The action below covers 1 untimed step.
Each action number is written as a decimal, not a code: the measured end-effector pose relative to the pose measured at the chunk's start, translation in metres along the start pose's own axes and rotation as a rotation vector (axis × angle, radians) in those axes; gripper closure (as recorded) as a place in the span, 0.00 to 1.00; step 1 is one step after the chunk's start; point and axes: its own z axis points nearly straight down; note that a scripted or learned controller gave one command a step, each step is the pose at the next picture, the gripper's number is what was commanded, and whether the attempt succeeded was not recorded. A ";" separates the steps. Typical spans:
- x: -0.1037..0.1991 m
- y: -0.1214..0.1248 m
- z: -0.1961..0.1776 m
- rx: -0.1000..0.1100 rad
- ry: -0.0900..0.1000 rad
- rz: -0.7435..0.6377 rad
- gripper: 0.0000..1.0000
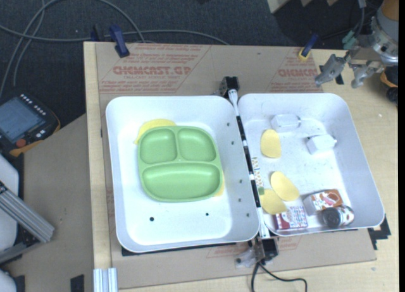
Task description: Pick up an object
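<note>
My gripper (345, 71) hangs at the top right, past the far edge of the right bin (354, 133), with its fingers spread and nothing between them. In that bin lie three yellow oval pieces (271, 143), (285, 186), (273, 203), two small white objects (286, 121), (320, 143), a brown-labelled can (328, 208) on its side and a small red packet (292, 218). The left bin (120, 158) holds a green divided plate (180, 163) with a yellow piece (154, 126) poking out from under its far left corner.
Both bins sit on a cardboard-covered bench (190, 63), with a black divider strip (243, 152) between them. Blue clamps (118, 40), (308, 47) grip the far edge. A handheld controller (22, 123) lies off the bench at left.
</note>
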 end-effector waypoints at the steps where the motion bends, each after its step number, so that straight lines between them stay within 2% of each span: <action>1: 0.052 -0.023 0.112 0.001 0.001 -0.001 0.00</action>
